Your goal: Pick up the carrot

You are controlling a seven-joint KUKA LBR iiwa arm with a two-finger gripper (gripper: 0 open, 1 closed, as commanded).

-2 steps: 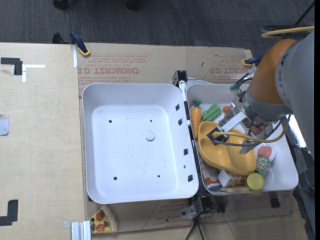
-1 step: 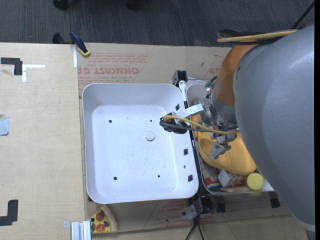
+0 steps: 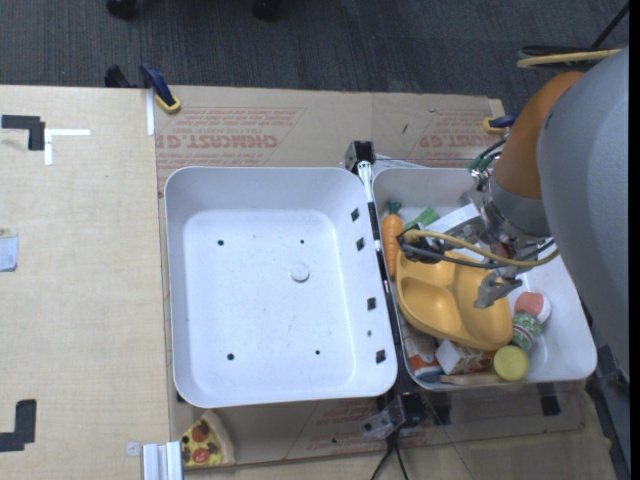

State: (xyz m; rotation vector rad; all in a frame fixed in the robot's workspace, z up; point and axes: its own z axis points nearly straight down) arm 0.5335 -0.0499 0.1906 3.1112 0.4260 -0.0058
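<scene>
Lying by right bin's [image 3: 575,363] left wall, carrot [image 3: 392,234] (cardboard [image 3: 240,133] lettering unreadable)

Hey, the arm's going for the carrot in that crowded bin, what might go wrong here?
The carrot lies tight against the right bin's left wall, so the gripper may have little room to close around it. A yellow bowl lies right beside the carrot and could be bumped or grabbed instead. The cables looping over the bowl might snag.

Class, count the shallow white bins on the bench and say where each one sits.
2. The left bin sits mid-bench. The right bin adjoins it on the right, holding the carrot against its left wall among piled toys; the arm overhangs it.
</scene>
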